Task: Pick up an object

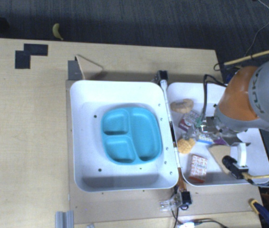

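While we scan from the front of the right bin (pixel 263 172), we see a red-and-white packet (pixel 197 166), then a yellow waffle-like piece (pixel 186 145), a purple item (pixel 189 122) and a tan lump (pixel 181 105) farther back. Our claw (pixel 205 129) hangs low among them; whether it is clenched we cannot tell. With 4 things crowded together, we judge it could nudge neighbours or close on nothing. Leftward, a blue tray (pixel 130 134) sits in the other bin (pixel 84 175).
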Controlling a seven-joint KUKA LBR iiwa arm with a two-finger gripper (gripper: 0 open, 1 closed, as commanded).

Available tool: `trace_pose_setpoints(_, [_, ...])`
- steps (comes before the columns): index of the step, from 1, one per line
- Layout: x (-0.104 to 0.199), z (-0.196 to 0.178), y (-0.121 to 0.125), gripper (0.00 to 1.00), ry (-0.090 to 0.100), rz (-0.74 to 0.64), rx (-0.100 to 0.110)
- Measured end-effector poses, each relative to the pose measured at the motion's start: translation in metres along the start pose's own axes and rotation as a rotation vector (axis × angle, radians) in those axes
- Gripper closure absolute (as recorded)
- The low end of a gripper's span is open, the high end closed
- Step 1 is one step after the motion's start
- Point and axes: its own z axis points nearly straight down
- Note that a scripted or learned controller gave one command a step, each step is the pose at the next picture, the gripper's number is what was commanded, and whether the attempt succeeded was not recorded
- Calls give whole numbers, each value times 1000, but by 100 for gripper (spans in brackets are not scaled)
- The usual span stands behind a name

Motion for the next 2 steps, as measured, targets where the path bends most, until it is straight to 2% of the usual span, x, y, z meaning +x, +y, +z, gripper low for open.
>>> trace_pose_setpoints(1, [1, -12, 3, 100, 1, -1, -8])
trace_pose_setpoints(2, [1, -11, 3, 0, 1, -1, -6])
